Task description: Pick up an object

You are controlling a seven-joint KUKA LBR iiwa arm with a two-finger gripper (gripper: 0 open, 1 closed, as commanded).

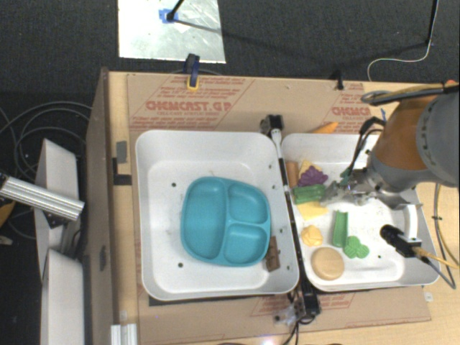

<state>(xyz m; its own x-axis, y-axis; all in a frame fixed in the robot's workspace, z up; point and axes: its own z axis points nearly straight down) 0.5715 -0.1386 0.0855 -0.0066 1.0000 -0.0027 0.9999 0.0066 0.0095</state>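
Note:
The right bin [374, 277] holds several toy foods. Purple grapes [312, 173] lie at its back left, with a dark green piece [310, 193] just in front and a pale yellow wedge [310, 210] below that. Toward the front lie a small yellow lump [311, 235], a green bar [339, 228], a green knobbly piece [355, 249] and a tan disc [328, 262]. My gripper [343, 186] is low inside this bin, right beside the dark green piece, with the arm's grey and orange wrist behind it.
The left bin [158, 192] carries a blue divided plate [225, 221], and a brown piece [273, 254] lies by its right wall. A brown stick [292, 171] leans along the right bin's left wall. An orange piece [325, 128] rests behind that bin on the cardboard.

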